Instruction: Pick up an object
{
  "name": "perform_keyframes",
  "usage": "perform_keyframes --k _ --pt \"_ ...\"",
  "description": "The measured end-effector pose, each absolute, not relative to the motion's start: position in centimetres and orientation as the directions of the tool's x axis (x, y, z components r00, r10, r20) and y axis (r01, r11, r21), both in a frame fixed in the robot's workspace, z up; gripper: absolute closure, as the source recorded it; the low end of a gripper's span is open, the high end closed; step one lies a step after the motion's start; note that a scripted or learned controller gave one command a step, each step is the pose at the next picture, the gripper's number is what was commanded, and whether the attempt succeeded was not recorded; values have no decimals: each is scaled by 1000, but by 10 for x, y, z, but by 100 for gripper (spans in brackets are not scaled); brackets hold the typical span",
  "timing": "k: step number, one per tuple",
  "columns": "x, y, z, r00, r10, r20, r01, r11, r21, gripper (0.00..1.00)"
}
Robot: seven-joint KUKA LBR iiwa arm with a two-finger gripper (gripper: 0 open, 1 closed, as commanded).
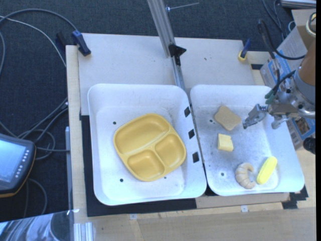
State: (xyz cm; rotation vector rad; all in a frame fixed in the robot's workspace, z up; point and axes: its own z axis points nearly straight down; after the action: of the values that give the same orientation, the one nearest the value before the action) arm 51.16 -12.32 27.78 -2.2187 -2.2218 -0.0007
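The gripper (265, 116) hangs over the right bin (281, 185), near its 2 o'clock corner, reaching in from the right edge of the view. Its two fingers (253, 117) stand slightly apart with nothing between them; the fingertip nearest the bin's middle points toward 9 o'clock.

Four objects lie in the right bin. A tan bread-like slab (227, 117) sits just at 9 o'clock of the gripper, near it but apart. Below that, toward 6 o'clock, is a small yellow block (225, 143). At the bin's 5 o'clock end a pale curled shrimp-shaped piece (245, 175) lies just beside a bright yellow oblong piece (267, 169), which is tilted and sits at the shrimp's 3 o'clock.

The left bin (100, 134) holds a yellow divided plate (149, 147) with three compartments, lying flat near the bin's centre.

A metal pole (163, 21) rises at 12 o'clock, between the bins. A dark screen device (12, 164) sits at 9 o'clock off the bench. No writing can be read on anything; printing on the boxes at 3 o'clock is too blurred to make out.
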Motion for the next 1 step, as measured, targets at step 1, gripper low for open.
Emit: perform_keyframes --k 1 --pt "512 -123 278 -1 1000 1 1000 1 0 0"
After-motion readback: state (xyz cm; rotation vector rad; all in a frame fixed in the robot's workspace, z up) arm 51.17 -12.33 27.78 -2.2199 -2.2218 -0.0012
